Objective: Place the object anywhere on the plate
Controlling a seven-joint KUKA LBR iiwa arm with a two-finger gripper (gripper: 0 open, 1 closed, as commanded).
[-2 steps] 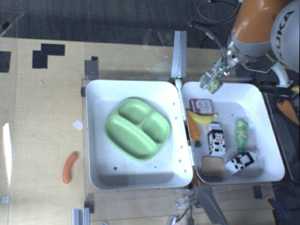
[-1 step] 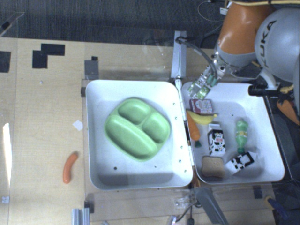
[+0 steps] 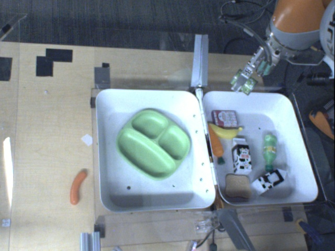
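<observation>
A green divided plate (image 3: pixel 153 142) lies in the left bin (image 3: pixel 110 109). The right bin (image 3: pixel 298 140) holds a red packet (image 3: pixel 225 118), a banana (image 3: pixel 225 131), an orange carrot (image 3: pixel 216 146), two black-and-white cartons (image 3: pixel 241 157) (image 3: pixel 268 181), a green bottle (image 3: pixel 269 149) and a brown sponge-like block (image 3: pixel 238 186). My gripper (image 3: pixel 244 82) hangs above the right bin's far rim, above and right of the red packet, apart from every object. Nothing shows between its tips.
An orange sausage-shaped toy (image 3: pixel 77 186) lies on the wooden bench left of the left bin. A metal post (image 3: pixel 198 61) stands behind the gap between the bins. Cables (image 3: pixel 241 9) trail at the back right.
</observation>
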